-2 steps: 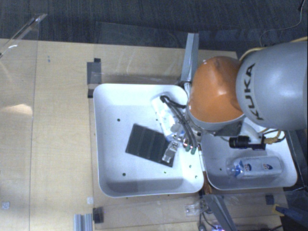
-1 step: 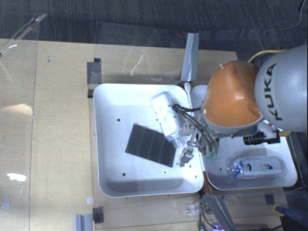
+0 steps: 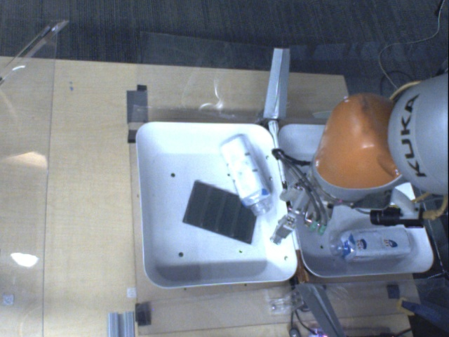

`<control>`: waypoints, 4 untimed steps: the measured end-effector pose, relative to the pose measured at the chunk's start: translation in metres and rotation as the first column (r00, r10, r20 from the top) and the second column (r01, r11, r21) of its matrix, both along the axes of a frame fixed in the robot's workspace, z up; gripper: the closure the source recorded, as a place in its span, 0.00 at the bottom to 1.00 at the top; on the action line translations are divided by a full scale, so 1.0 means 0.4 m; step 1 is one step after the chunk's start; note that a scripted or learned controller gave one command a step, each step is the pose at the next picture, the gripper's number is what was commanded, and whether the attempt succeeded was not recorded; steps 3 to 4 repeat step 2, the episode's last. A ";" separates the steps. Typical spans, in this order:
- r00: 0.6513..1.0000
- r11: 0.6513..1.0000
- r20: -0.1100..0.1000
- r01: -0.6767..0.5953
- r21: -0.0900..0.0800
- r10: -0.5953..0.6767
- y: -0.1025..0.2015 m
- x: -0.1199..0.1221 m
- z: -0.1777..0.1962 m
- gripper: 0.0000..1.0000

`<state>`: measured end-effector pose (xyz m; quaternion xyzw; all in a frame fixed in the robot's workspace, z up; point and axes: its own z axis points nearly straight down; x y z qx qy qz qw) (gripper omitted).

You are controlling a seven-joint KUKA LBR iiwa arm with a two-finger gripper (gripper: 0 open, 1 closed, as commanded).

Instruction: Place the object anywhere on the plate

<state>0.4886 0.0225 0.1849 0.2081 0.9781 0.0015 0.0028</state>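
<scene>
**Camera view**

1. Left bin. White and shallow. It holds items 2 and 3.
2. Plate. A dark, flat rectangle lying askew on the bin floor, with nothing on it. I take it as the target, and the task is not yet done.
3. Bottle. Clear plastic, lying on its side and slanted. Its lower end is just beside the plate's upper right corner, and I cannot tell whether the two touch. I judge this to be the task's object because it lies nearest both the plate and the gripper. It lies free on the bin floor.
4. Gripper. It hangs over the left bin's right rim, near the bottle's lower end but apart from it. I cannot tell whether it is spread or pressed together. I see nothing held in it.
5. Arm. The orange band sits above the right bin and covers much of it. It reaches in from the right, which would explain why the gripper works at that rim.
6. Right bin. White, and partly under the arm.
7. Second bottle. It lies on its side in the right bin, well apart from the plate. It could also be the object.
</scene>
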 end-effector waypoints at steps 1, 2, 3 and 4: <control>0.944 0.944 0.000 0.329 0.002 -0.329 0.020 0.146 0.002 0.00; 0.960 0.960 0.000 0.279 0.001 -0.279 -0.114 -0.001 0.001 0.00; 0.960 0.960 0.000 0.279 0.001 -0.279 -0.114 -0.001 0.001 0.00; 0.960 0.960 0.000 0.279 0.001 -0.279 -0.114 -0.001 0.001 0.00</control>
